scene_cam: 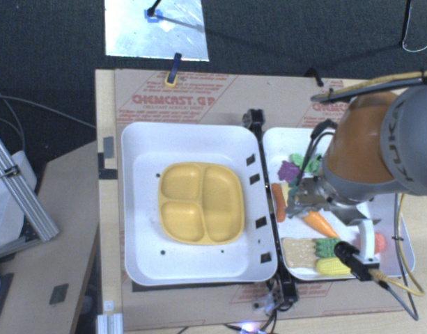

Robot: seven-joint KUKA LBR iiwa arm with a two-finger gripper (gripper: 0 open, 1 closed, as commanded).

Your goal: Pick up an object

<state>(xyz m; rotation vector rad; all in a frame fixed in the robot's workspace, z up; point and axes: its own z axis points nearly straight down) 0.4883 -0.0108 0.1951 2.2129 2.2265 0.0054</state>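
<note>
The left bin (140,256) holds a yellow tray (201,202). The right bin (277,141) holds carrot (318,222), corn (333,266), cracker (299,252) and grapes (290,170). The gripper (301,202) hangs there; its state I cannot tell.

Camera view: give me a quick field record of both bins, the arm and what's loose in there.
left bin: holds a yellow divided plate
right bin: holds toy food
arm: over the right bin, covering much of it
end effector: low among the items near the bin's left side; finger state unclear
items visible: purple grapes, orange carrot, cracker, yellow corn
grasp: none confirmed
</note>
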